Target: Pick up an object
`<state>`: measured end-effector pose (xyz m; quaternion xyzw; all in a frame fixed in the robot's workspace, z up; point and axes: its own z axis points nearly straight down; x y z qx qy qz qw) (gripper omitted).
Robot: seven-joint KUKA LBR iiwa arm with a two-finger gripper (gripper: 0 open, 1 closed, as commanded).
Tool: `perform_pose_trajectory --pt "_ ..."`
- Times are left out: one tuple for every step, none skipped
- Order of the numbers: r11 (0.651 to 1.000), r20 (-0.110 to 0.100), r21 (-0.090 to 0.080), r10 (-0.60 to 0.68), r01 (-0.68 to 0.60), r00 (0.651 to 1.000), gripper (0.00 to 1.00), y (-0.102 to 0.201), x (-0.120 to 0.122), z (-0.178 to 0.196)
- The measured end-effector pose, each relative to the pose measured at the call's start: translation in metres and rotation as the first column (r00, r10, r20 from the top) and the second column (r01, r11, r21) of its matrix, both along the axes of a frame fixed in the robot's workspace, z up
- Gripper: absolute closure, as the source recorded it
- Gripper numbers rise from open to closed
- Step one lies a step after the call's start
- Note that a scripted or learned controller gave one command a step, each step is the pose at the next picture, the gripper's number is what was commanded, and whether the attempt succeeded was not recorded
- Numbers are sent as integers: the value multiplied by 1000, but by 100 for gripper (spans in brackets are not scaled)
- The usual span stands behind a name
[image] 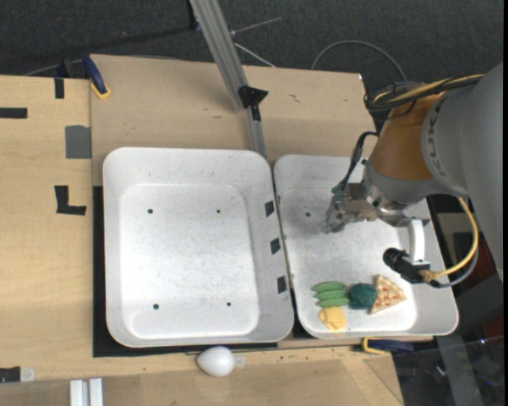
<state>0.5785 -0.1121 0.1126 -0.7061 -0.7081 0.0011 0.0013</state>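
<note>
Speckled white plastic forms the right bin, where the gripper hangs; its fingers' state I cannot tell. Green pods and a triangular pizza slice lie near.

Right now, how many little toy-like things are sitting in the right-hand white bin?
4, clustered at the right bin's near edge: green pea pod, yellow piece, dark green lump, pizza slice. The arm may hide more.
</note>
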Motion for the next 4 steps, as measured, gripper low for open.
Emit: perform_pose_trajectory --pt "1000 8 -1 -1 1 1000 100 -1 -1 63" --pt "1000 8 -1 -1 1 1000 100 -1 11 118" --pt "1000 8 -2 -2 2 1000 100 -7 18 165" --pt "1000 1 0 2 -2 1000 100 43 13 146"
